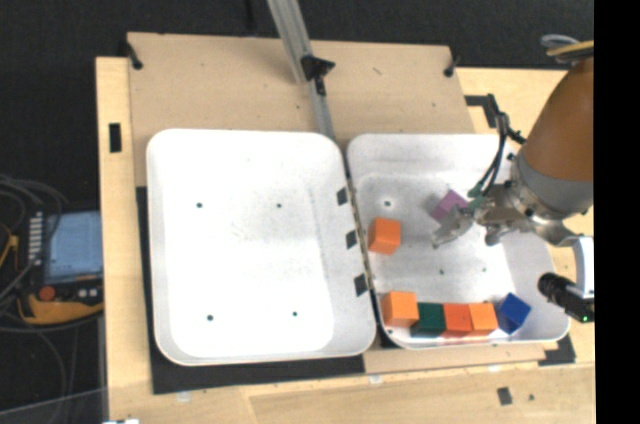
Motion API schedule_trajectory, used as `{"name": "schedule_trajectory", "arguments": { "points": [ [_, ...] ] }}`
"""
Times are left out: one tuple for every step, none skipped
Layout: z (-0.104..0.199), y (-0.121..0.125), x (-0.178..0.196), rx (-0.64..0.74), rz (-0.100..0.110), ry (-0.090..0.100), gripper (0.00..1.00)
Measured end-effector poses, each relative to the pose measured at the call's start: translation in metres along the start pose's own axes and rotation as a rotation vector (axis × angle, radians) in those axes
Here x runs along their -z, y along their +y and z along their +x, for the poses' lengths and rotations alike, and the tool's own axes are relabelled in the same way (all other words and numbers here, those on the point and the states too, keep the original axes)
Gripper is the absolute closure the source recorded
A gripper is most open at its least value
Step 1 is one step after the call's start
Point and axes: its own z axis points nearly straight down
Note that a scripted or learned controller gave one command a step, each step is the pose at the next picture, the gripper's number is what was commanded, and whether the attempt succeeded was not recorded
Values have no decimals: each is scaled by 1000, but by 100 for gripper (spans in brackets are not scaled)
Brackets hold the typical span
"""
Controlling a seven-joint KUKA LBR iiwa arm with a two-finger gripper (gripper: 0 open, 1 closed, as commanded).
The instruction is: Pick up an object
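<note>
Pale wood makes up the surface [250, 52], which carries two shallow white bins side by side on a dark mat. Nearest the camera, along the front wall of the right bin [420, 144], a row of blocks sits packed tight: an orange block [401, 307], a green block [431, 318], two more orange ones [470, 317] and a blue block [513, 311] at the right end, turned a little. Pressed against the wall and each other, these would leave little room for fingers to slip down either side.

Further back, a lone orange cube [385, 236] stands near the bin's left wall, apart from the rest and easier to get around. Beyond it, toward the middle of the bin, a purple block [449, 205] lies tilted, just beside the claw [450, 227], which hangs low over the bin floor on the grey arm [560, 152]. The purple block looks like the likely target, being free on all sides. Whether the claw is spread or closed cannot be told from this slant, and nothing can be made out between its tips; the block appears to lie just above and left of them rather than in them.

The left bin [250, 242] lies well apart from the arm.
</note>
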Motion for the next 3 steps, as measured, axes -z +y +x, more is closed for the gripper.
{"name": "schedule_trajectory", "arguments": {
  "points": [
    [-2,0,-63,3,2,0,0],
    [-3,1,-114,3,-5,-2,0],
    [-4,2,-101,-8,-12,-1,100]
  ]
}}
